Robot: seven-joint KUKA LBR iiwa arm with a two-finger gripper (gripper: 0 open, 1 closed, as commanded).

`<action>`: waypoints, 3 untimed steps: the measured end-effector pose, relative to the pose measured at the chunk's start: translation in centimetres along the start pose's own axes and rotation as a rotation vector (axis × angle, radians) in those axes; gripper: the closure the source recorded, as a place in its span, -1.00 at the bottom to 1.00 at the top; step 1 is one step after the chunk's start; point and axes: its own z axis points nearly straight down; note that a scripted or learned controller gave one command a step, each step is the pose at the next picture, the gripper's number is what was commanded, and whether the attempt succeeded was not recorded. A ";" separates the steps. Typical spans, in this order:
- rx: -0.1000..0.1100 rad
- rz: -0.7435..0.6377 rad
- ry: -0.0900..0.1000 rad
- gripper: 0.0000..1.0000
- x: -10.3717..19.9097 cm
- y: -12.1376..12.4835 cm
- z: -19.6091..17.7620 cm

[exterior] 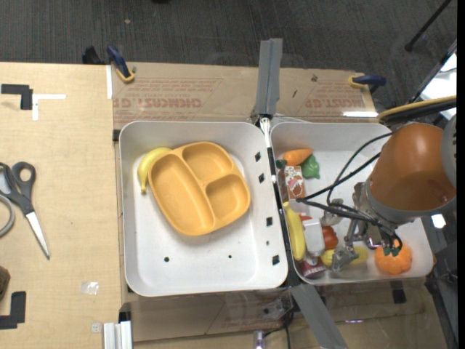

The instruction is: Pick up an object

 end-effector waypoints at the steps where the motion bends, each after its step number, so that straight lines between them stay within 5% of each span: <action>1: 0.002 0.155 -0.003 -1.00 -7.3 -3.2 -3.7; 2: 0.007 0.253 -0.010 -1.00 -3.1 1.2 -0.4; 3: 0.007 0.410 -0.018 -1.00 -1.1 0.9 -0.5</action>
